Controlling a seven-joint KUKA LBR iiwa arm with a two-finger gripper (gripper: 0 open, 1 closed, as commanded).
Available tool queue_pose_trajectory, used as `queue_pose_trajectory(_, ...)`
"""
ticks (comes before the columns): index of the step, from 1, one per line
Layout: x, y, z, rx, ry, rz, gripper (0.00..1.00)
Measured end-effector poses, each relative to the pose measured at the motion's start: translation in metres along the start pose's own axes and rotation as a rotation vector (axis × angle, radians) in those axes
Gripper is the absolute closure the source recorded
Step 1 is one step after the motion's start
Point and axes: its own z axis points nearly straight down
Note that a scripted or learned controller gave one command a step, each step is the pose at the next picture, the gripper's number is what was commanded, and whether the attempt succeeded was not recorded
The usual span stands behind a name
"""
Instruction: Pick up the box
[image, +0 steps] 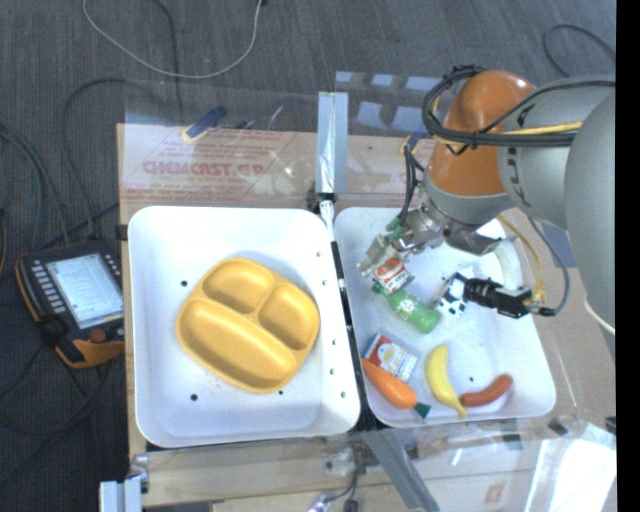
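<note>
On the bench (150, 170) sit two shallow white bins side by side. The left bin (160, 400) carries a yellow divided tray (249, 322) lying a little askew near its middle. The right bin (535, 385) holds the loose items: a small red and white box (390, 356) lies flat near the front left, with an orange carrot (389, 384) touching its front edge, a yellow banana (442, 378) just to its right and a reddish sausage (486, 391) beyond that. A green bottle (413, 311) lies farther back, beside a black and white toy cow (452, 299). The hand (392, 262) hangs over the back left part of the right bin, above a red and white packet (388, 272); whether its grip is wide or narrow cannot be told. The box lies well apart from the hand, toward the front.
</note>
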Motion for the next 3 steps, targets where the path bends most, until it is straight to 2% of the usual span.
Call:
queue_pose_trajectory(1,0.057,0.065,0.0,0.001,-0.002,-0.11,1.0)
queue_pose_trajectory(2,0.114,0.086,0.001,0.002,-0.002,-0.178,1.0)
queue_pose_trajectory(3,0.166,0.013,0.028,0.003,0.001,-0.292,1.0)
